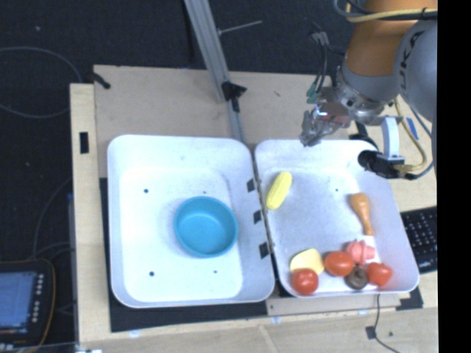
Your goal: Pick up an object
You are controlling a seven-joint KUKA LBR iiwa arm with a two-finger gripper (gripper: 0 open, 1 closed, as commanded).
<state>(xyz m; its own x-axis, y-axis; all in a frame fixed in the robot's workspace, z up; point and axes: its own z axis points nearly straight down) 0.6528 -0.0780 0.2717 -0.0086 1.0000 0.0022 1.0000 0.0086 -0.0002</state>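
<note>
My gripper hangs over the far edge of the right bin, above and to the right of a yellow corn cob. An orange carrot-like piece lies near the bin's right side. Along the near edge sit a yellow wedge, three red tomatoes, a pink piece and a small dark brown item. Nothing shows between the fingers. A blue bowl rests in the left bin.
A grey metal post slants up from between the bins at the back. A black keyboard lies right of the right bin. Cables and a black clamp hang by the arm's wrist.
</note>
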